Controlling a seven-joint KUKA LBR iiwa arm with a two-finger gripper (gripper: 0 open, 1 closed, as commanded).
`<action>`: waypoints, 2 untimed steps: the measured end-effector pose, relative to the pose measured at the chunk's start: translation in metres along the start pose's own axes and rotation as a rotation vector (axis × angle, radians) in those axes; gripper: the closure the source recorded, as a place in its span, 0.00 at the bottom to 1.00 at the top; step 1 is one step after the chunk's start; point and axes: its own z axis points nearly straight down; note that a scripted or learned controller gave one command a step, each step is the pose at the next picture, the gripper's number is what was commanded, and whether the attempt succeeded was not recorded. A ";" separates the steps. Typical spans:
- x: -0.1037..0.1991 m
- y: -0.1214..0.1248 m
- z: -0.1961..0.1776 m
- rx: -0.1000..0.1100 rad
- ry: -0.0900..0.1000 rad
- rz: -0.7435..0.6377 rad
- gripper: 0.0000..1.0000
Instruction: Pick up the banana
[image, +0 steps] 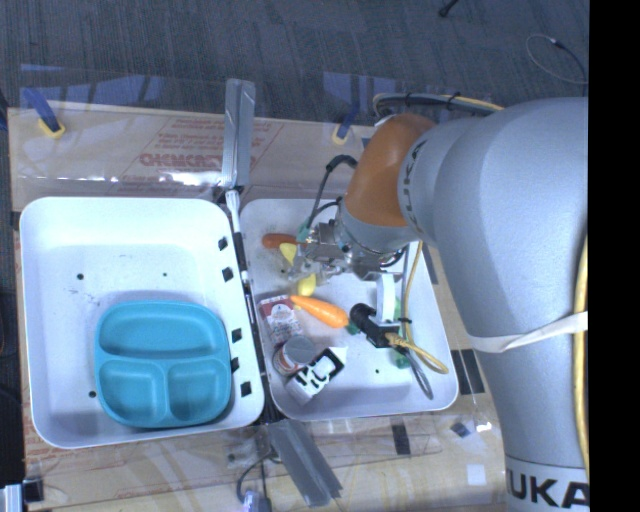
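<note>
A robotics lab: a KUKA arm (500, 250) over two white bins (60, 230) on a taped bench (150, 140).

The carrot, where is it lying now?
The carrot lies in the right bin, near its middle, just below the tool and above the black-and-white block.

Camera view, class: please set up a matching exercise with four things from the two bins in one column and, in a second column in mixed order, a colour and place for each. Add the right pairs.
Things
1. divided tray
2. carrot
3. banana
4. gripper

Descriptions
A. orange, lying near the middle of the right bin
B. yellow, partly hidden at the gripper, in the right bin
C. blue, in the left bin
D. metal, over the far part of the right bin, below the orange band

Pairs: 1-C, 2-A, 3-B, 4-D
</note>
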 end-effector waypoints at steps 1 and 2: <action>0.000 0.000 0.000 0.000 0.000 0.000 0.00; 0.000 0.000 -0.010 0.000 -0.001 -0.005 1.00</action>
